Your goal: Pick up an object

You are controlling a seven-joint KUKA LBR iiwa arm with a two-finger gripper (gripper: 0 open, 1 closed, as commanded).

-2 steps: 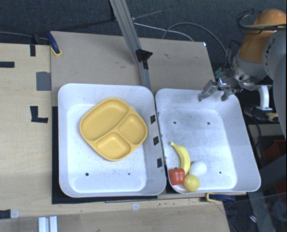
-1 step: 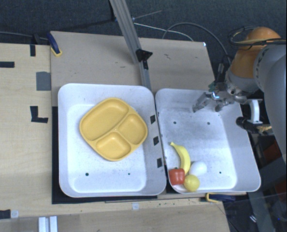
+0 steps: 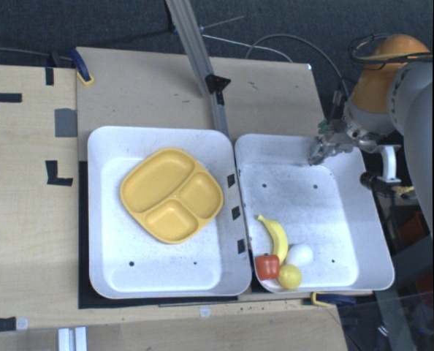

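Tool [image 3: 321,152] at right bin's [image 3: 363,269] far edge, small and blurry; can't tell its state. Banana [image 3: 275,235], white ball [image 3: 300,254] etc bunched near front

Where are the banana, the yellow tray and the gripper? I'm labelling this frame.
banana [image 3: 275,238]: camera view, middle of its curve.
yellow tray [image 3: 172,194]: camera view, central divider.
gripper [image 3: 321,154]: camera view, between its fingertips.

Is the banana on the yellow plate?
No, the banana lies in the right bin, next to the other toy food, while the plate sits in the left bin.
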